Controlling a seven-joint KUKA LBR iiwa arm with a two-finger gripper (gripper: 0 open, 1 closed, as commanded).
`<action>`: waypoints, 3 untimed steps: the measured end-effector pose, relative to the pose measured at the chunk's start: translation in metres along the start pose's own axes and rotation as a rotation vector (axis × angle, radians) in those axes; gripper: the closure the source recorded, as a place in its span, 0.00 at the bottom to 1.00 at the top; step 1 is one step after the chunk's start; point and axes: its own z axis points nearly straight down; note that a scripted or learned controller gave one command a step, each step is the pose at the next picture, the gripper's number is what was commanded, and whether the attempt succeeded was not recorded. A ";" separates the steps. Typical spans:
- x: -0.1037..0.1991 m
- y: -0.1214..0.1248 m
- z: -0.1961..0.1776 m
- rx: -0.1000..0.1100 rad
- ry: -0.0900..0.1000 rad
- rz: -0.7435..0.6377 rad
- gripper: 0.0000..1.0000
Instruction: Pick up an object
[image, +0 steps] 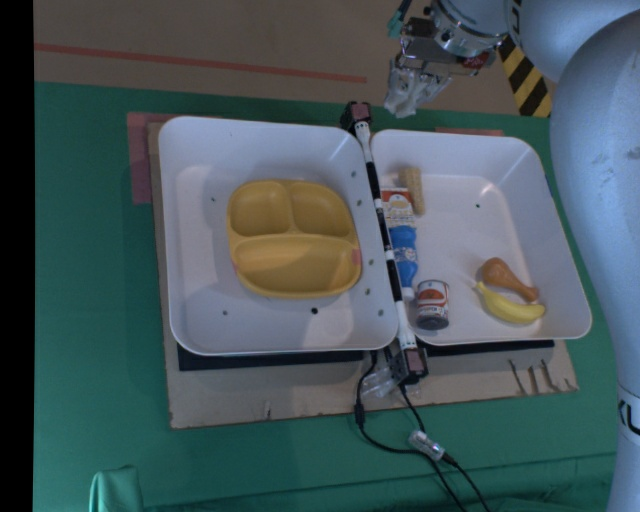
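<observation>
toward the upper right of the frame the gripper hangs above the far rim of the right bin, beyond the bin's contents; nothing is seen between its fingers, and whether they are spread or closed cannot be told from this slant. any object will do for the task, and the candidates lie in the right bin: a blue and white bottle along the left wall, a tan piece just above it, a small can at the lower left corner of that bin, and a banana touching a brown drumstick toward the lower right. the left bin bears a yellow divided plate. the toys look like light, hollow plastic, stiff and somewhat slick, so weight is likely no trouble but slipping may be. the banana seems a fair choice: narrow, best taken across its middle with the fingers crosswise to its length, though the drumstick beside it could get nudged. the can would roll if lying on its side. the bottle sits tight against the divider, leaving little room for a finger on that side.
</observation>
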 end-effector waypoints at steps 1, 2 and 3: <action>0.033 0.000 -0.014 -0.004 -0.001 0.001 1.00; 0.077 -0.001 0.071 0.009 0.000 -0.001 1.00; 0.123 0.000 0.021 -0.005 0.006 -0.002 1.00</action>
